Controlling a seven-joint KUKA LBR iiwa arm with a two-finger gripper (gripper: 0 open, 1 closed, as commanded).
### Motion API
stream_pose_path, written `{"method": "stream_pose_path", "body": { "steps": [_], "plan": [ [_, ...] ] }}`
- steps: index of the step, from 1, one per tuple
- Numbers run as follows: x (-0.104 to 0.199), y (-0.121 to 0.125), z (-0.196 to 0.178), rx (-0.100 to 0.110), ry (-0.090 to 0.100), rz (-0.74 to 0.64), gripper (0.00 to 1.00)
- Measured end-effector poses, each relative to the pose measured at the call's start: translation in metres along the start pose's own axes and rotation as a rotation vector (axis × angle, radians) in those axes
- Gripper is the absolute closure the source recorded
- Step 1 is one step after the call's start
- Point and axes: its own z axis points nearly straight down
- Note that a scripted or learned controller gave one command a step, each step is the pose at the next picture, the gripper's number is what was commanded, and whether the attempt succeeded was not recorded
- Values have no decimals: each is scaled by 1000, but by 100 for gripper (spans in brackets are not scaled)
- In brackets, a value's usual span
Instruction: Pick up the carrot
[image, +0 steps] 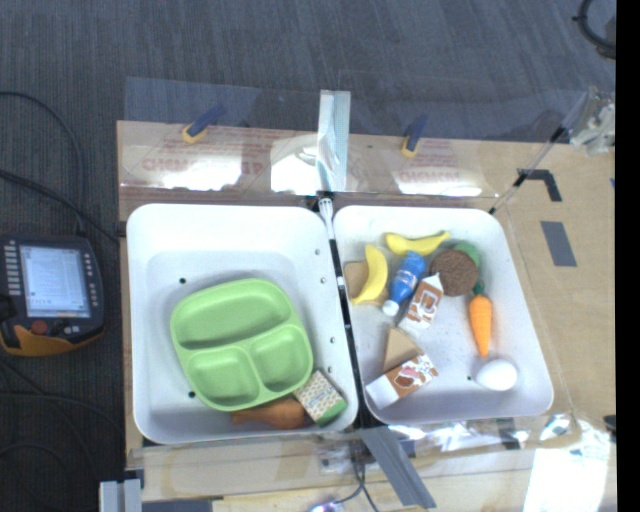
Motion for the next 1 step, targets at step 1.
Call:
{"method": "stream_pose_path", "body": {
  "steps": [1],
  "plan": [
    [-1,0,1,-1,1,-163,100]
  ]
}}
